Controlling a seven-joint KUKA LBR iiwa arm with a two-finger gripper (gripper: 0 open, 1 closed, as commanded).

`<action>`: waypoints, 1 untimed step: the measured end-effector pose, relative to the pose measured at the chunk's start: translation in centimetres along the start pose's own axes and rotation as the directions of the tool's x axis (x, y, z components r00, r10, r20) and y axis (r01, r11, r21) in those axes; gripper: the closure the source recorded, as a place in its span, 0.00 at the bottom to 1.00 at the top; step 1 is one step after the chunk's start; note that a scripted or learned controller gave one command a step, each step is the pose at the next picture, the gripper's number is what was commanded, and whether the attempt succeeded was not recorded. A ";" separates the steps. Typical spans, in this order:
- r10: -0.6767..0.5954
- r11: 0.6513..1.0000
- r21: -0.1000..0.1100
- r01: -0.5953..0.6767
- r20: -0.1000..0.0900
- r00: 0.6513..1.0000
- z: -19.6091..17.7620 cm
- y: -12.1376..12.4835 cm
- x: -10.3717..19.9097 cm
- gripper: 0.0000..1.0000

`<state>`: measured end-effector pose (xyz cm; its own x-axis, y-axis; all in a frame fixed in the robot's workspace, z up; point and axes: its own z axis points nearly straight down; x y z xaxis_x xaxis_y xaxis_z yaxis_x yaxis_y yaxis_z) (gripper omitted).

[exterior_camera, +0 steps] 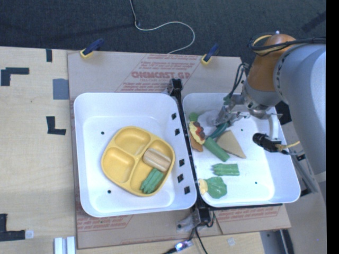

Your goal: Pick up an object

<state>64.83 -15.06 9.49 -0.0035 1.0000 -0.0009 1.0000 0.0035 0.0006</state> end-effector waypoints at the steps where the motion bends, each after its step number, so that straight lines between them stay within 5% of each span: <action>1: 0.002 1.000 0.000 -0.002 -0.001 1.000 -4.7 -0.7 0.5 1.00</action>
<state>64.09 -14.55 14.17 -0.0011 1.0000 0.0003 1.0000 0.0011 0.0007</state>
